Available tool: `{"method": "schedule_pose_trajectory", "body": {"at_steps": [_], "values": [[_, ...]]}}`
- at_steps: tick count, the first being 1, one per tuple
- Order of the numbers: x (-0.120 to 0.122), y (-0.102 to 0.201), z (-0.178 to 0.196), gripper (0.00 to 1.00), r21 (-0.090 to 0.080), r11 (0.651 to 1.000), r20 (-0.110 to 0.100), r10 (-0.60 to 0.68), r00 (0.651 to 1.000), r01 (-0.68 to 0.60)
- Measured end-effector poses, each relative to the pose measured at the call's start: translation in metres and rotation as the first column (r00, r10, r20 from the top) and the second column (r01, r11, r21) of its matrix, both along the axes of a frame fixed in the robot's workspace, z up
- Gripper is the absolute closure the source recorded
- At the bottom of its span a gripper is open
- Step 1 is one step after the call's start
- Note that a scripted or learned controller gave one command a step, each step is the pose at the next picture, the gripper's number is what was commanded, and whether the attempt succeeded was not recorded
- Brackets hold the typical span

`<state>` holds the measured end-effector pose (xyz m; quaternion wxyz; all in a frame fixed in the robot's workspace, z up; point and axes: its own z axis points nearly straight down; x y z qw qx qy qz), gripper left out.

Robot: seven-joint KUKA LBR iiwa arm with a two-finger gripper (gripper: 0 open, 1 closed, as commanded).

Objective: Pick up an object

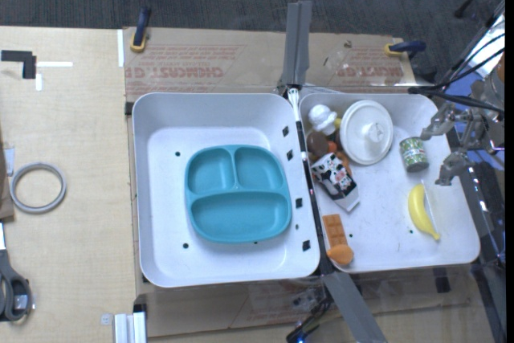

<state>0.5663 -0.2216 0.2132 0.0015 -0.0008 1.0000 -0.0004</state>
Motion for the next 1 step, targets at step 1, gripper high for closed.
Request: {"method": "schedule_pose_trajectory", "body": {"at_steps": [1], "values": [[0.0454, 0.0002, -0.1199, 0.0, 0.0, 0.987, 0.003, -0.161, 0.987, 0.161]]}}
